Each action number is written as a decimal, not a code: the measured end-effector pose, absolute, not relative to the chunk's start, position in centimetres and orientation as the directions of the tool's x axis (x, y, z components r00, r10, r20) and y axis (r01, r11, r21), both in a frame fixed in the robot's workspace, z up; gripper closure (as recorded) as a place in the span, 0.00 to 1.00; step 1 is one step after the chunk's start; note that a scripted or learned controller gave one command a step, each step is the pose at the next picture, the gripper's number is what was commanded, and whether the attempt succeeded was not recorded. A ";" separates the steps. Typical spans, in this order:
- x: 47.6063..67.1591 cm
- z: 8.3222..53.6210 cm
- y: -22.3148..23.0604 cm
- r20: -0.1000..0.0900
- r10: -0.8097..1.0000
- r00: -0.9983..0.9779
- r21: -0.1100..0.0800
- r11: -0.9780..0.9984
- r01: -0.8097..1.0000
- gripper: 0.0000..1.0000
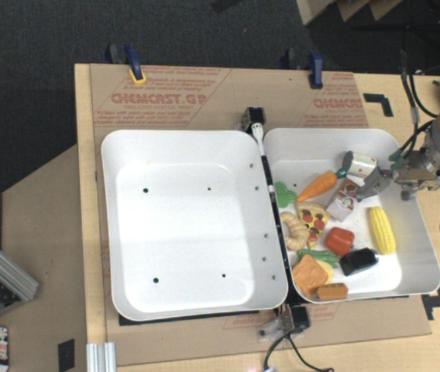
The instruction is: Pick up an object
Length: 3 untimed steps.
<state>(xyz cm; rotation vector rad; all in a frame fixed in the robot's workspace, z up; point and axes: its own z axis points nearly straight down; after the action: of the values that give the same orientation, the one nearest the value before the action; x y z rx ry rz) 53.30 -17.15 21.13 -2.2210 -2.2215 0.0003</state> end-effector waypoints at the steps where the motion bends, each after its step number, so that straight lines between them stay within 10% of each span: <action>1: 51.2 7.9 -14.6 0.003 1.000 0.001 -0.006 -0.001 1.000 0.00; 2: 58.4 8.6 -18.1 -0.004 1.000 -0.002 0.007 0.002 1.000 0.00; 3: 64.8 8.3 -13.2 0.000 1.000 0.012 -0.032 -0.012 0.999 0.00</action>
<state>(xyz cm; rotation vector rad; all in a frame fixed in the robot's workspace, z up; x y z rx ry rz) 64.76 -13.18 8.31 -2.2180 -2.1924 0.0346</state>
